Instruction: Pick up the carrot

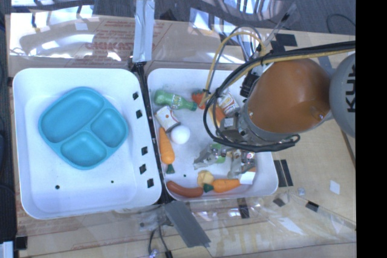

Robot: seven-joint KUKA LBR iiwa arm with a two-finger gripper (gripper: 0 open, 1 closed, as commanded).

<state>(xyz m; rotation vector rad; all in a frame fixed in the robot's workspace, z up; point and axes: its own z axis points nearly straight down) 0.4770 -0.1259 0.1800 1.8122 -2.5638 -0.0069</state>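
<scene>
carrot [165, 146] along right bin's [181, 77] left wall, jaws [231, 157] mid-bin, their state unclear

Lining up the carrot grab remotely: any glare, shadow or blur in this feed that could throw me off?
Camera view: bright glare on the foil behind the bins; the arm shades the right bin around the gripper, which looks soft; the carrot by the left wall is evenly lit and fairly sharp.

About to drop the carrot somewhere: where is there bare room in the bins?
Left bin: bare floor along the near wall and corners around the blue divided plate. Right bin: crowded with toy food, carrot by the divider, gripper overhead.
</scene>
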